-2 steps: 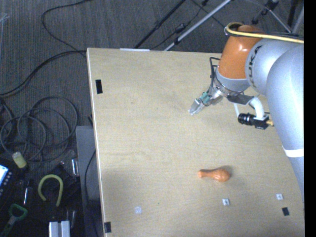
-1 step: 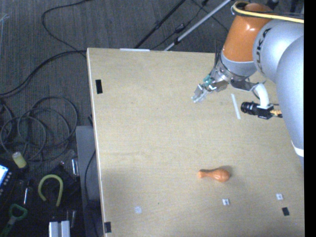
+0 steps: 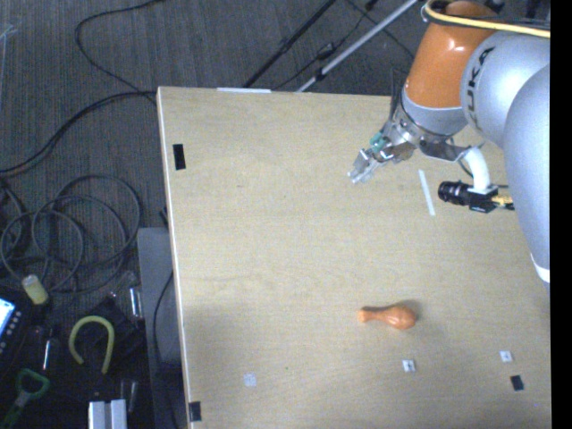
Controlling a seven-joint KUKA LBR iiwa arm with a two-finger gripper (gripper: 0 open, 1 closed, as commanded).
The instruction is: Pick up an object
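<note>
Nothing picked yet: my gripper (image 3: pixel 361 170) hangs bare, jaws probably parted though blurred; orange object (image 3: pixel 390 315) lies well below them, untouched.

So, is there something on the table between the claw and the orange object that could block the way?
Nothing visible does. The claw hangs near the far side of the table, and the orange object lies nearer the front. Bare wood lies between them; the white stick sits off to the right.
</note>
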